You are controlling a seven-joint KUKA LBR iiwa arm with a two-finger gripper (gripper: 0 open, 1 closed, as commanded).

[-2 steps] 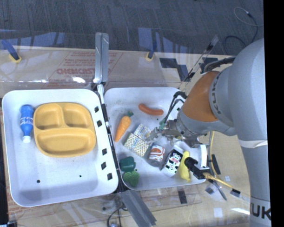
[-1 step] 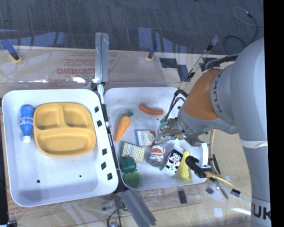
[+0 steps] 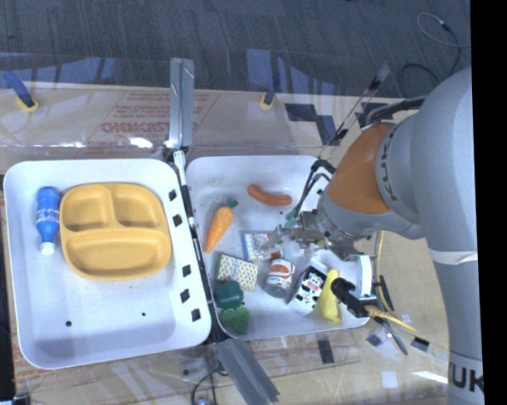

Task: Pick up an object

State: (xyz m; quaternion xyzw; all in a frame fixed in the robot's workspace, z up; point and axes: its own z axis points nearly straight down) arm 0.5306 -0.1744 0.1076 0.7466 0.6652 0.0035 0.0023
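Broccoli lowest; carrot slants, green tip up-right

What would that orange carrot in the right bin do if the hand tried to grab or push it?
The carrot looks like a moulded plastic toy, so probably stiff and light. Its round, tapered body lies flat on the right bin, so a nudge would likely roll it in a curve. The smooth surface and narrow tip may slip from the hand.

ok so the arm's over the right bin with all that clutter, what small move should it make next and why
Probably lower the tool a little. It hovers just above the small can in the right bin, and nothing is visibly between its tips. The carrot and sausage lie farther off.
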